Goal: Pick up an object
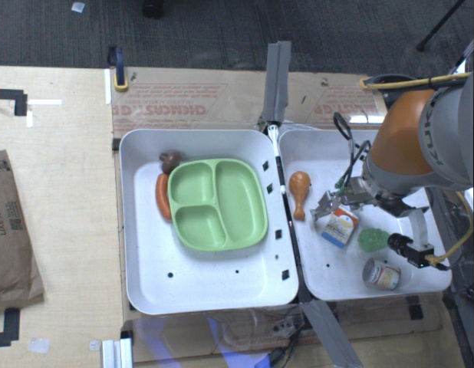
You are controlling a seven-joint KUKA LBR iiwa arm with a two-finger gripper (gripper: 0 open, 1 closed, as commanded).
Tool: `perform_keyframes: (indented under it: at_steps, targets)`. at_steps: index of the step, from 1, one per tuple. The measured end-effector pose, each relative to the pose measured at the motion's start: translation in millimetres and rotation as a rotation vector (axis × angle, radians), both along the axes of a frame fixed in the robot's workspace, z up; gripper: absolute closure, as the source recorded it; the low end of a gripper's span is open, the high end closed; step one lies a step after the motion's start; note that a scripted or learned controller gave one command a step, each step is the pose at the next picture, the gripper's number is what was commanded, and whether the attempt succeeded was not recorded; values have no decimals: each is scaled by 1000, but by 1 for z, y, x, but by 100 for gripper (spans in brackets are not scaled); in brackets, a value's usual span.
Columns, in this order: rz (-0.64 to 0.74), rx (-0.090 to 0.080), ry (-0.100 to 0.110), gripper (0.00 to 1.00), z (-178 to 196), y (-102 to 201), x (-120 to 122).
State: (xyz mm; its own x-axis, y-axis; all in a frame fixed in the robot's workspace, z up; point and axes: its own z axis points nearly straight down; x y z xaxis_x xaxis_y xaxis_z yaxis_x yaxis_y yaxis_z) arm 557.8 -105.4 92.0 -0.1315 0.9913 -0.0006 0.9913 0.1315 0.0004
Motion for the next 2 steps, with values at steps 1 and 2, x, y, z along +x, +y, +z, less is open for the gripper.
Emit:
perform_keyframes:
  at_steps: [1, 2]
  targets:
    - [8, 0, 3, 0, -1, 5, -31]
    - [-31, 1, 3, 0, -1, 7, -54]
